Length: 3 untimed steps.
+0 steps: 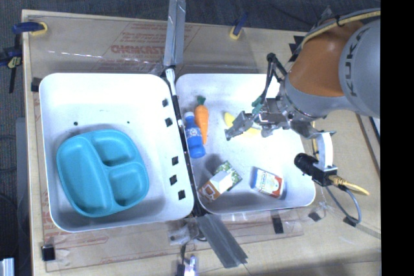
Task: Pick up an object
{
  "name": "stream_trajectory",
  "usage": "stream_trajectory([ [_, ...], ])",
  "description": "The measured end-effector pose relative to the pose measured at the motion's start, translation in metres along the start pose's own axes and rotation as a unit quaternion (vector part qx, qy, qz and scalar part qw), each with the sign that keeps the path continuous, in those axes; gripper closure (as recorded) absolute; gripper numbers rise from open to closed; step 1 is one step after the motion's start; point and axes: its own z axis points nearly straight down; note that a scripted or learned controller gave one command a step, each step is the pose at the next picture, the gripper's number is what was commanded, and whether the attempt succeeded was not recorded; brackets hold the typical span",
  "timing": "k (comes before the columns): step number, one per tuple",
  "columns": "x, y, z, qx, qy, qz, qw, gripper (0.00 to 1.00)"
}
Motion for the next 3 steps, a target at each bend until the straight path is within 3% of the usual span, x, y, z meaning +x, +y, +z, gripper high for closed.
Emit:
stream_trajectory([
  [1, -0.027, 0.038, 0.106, 0.000, 0.000, -0.020, 0.9998, 0.00],
  [2, -0.034, 0.073, 0.134, -0.002, -0.001, -0.047, 0.9989, 0.00],
  [3, -0.010, 0.131, 0.135, 0.006, -0.001, -0.091, 0.9958, 0.00],
])
